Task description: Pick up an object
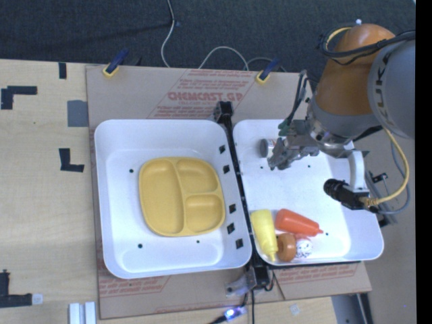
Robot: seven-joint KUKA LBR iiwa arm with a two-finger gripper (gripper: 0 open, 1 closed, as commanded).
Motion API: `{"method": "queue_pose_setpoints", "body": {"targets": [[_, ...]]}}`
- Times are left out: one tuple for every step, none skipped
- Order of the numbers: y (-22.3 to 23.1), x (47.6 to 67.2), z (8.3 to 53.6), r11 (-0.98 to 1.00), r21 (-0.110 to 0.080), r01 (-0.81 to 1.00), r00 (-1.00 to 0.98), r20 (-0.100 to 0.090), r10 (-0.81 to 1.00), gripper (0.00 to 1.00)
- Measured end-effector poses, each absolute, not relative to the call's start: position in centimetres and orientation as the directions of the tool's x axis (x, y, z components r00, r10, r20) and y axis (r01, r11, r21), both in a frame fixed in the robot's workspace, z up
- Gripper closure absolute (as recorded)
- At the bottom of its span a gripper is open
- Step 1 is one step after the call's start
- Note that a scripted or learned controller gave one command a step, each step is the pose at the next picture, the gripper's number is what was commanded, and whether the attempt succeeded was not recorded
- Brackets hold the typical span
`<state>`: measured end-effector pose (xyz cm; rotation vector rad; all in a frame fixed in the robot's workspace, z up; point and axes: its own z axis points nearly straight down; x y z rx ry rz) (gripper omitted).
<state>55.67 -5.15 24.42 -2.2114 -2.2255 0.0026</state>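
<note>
The grey arm's pincer (287,152) hangs over the far part of the right shallow white bin (358,252). Near that bin's front edge lie a yellow plastic banana (264,232), an orange plastic carrot (297,222) and a small brown round piece (286,246), clustered together. The left white bin (115,147) holds a yellow sectioned plastic plate (181,196).

Printed in red across the cardboard sheet (202,93) beneath the bins: "CHEMCAST GP", upside down; smaller lines nearby unreadable.

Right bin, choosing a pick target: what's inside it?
In the right bin: yellow piece, orange carrot, brown ball, a small white item partly hidden behind them.
</note>
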Motion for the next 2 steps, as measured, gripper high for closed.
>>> {"method": "queue_pose_setpoints", "body": {"targets": [[-0.4,54.5,23.0,0.006,-0.004,1.0,-0.006,0.001,1.0,1.0],[4.4,52.5,21.7,0.006,-0.005,1.0,-0.006,0.001,1.0,1.0]]}}
